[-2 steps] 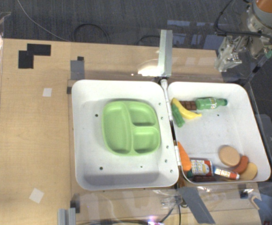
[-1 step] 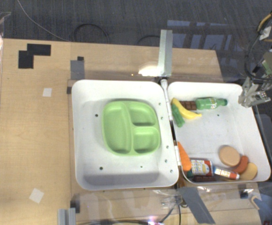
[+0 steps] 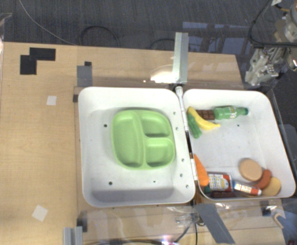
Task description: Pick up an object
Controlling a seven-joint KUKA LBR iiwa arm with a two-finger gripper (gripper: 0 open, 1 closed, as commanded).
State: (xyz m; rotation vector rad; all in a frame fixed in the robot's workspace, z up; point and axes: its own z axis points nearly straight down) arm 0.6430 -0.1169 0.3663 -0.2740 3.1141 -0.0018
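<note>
The things to be picked lie in the right bin (image 3: 271, 116), gathered in two loose groups. Against its upper left wall a green bottle (image 3: 230, 112) lies on its side, its cap end pointing right, with a yellow banana (image 3: 203, 121) just below and left of it and a green leafy piece (image 3: 193, 125) touching the banana along the divider. A small dark brown item (image 3: 204, 114) sits between the banana and the bottle; what it is cannot be told.

Along the lower edge an orange carrot (image 3: 201, 171) lies near the divider, and beside it rests a small labelled packet (image 3: 219, 180). A red and white tube (image 3: 246, 189) lies just to the packet's right. Further right a round tan disc (image 3: 251, 169) sits beside a reddish sausage-like piece (image 3: 265, 178) and a golden rounded item (image 3: 273, 186) — the three are close together in the lower right corner.

The left bin (image 3: 94, 137) holds a light green divided plate (image 3: 142, 139) with three compartments, sitting about in the middle.

The gripper (image 3: 262, 68) hangs above the bench outside the right bin, beyond its upper right corner, well apart from every object — whether it is spread or pressed together cannot be told from here, and nothing shows in its grasp
</note>
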